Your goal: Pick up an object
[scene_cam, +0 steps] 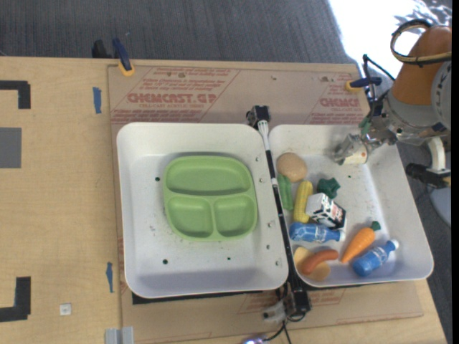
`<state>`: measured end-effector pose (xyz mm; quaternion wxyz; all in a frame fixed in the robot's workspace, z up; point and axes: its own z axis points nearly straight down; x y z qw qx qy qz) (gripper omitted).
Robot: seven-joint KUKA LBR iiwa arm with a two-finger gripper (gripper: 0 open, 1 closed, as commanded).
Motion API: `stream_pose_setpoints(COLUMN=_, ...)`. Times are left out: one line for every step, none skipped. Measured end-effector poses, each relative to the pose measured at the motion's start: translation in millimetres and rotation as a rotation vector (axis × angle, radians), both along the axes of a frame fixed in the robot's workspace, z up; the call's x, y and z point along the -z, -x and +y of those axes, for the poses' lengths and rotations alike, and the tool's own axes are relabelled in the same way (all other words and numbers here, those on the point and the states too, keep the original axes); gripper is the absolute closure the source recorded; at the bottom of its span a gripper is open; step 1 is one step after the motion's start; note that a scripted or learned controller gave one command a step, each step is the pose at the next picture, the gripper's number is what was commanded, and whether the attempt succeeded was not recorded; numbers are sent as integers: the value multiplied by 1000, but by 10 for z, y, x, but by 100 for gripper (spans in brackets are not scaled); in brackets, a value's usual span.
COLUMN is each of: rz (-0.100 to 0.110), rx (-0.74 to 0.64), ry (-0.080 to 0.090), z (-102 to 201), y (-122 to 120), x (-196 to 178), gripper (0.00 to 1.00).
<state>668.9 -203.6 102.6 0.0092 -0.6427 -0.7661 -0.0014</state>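
Observation:
The right bin (401,192) holds several toy foods: a tan potato (291,165), a green pod (286,192), a yellow corn cob (303,198), a dark green piece (328,187), a black-and-white carton (327,210), a blue-and-white pack (313,233), a carrot (361,242), a blue bottle (374,257) and a red sausage (318,260). My gripper (350,150) hangs low over the bin's far right part, right of the potato and apart from it. A small cream patch shows at its tip; I cannot tell whether that is an object.
The left bin (136,192) carries a green divided plate (210,196). A black clamp bar (269,163) runs between the two bins. Both bins stand on a cardboard sheet (179,95) on the wooden bench. The arm's orange band (419,70) rises at the right edge.

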Motion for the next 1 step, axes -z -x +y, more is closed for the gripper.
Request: stream_pose_setpoints(rz=-12, rx=359, ry=16, z=554, y=17, x=-995, gripper=100)
